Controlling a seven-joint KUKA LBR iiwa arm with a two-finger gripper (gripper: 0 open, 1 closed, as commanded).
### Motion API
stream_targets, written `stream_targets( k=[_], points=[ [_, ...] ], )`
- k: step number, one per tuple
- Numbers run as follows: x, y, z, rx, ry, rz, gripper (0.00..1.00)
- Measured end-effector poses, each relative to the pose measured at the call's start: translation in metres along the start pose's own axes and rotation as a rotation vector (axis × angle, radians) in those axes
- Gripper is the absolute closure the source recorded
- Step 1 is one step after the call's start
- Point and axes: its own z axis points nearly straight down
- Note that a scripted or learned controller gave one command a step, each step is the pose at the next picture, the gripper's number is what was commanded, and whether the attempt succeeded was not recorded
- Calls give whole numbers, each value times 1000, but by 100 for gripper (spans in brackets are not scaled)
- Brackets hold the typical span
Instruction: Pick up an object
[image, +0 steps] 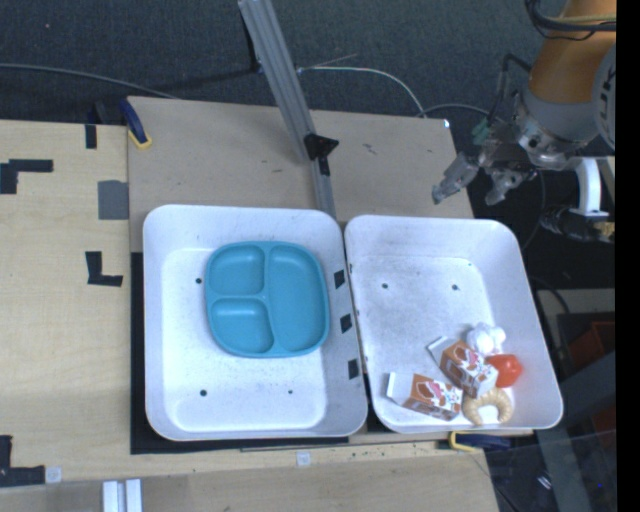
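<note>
**Camera view: arm idled beyond bins, pile untouched**

Camera view caught the arm (570, 60) at upper right, its orange band above the wrist, w/ the gripper (478, 180) hanging over the bench (230, 150) just past the far rim of the right bin (420, 250). Fingers (450, 183) were spread apart, nothing between them.

Task items lay in a small pile in the right bin's near-right corner, well apart from the gripper. A red piece (506, 370) sat at the pile's right edge, touching a white lump (486, 337) above it. Beside those, two brown-and-white packets (463, 365) rested at slants, one (428, 394) nearer the front wall. A tan ring (490, 407) lay at the pile's near edge, against the packets. Exact nature of these small items couldn't be made out.

Left bin (170, 300) held a teal tray (267, 299) w/ three compartments, flat, toward the bin's far half. A grey metal bar (285, 80) ran diagonally across the bench from the top edge down to the seam btwn the bins. Black tape marks (98, 268) dotted the wood at left.
</note>
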Motion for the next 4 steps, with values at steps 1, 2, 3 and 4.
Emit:
stream_targets(
  k=[1, 2, 3, 4],
  points=[
    [0, 0, 0, 0, 0, 0, 0],
    [5, -1, 64, 7, 1, 0, 0],
    [11, -1, 110, 5, 1, 1, 0],
    [15, 1, 155, 5, 0, 0, 0]
  ],
)
